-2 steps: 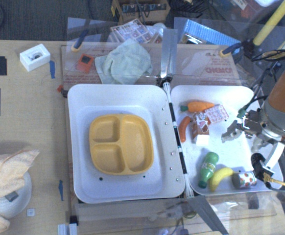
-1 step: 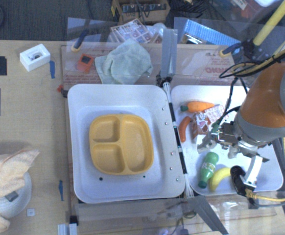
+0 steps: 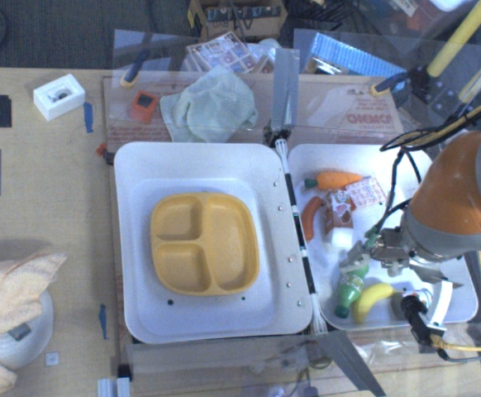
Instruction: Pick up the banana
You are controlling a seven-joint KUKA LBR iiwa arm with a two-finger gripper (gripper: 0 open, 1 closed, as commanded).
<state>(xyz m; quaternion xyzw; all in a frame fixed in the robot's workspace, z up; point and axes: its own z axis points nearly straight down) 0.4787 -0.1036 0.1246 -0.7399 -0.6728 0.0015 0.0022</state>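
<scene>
Yellow banana [image 3: 372,298] lies at six o'clock in the right bin [image 3: 464,304], touching a green bottle [image 3: 348,289]. Gripper [image 3: 392,255] hovers at its twelve o'clock; finger state cannot be told. Risk: closing on the bottle instead.

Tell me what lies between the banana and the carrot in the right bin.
In the camera view, between the banana and the carrot lie a small white cube and a printed packet.

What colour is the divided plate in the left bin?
The plate is mustard yellow, plain, with no pattern. The camera view shows it clearly from above.
</scene>
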